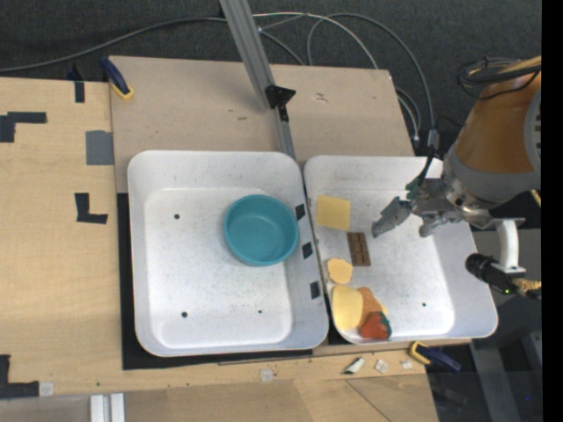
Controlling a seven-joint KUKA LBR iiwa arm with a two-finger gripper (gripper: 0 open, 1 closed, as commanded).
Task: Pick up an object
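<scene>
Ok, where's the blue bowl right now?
The blue bowl sits in the left bin, toward its right side near the divide from the right bin, well apart from the end effector.

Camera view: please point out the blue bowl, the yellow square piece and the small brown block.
blue bowl point(259, 229): camera view, on its inside floor.
yellow square piece point(333, 212): camera view, on the middle of its flat top.
small brown block point(358, 249): camera view, on the middle of its top face.
</scene>
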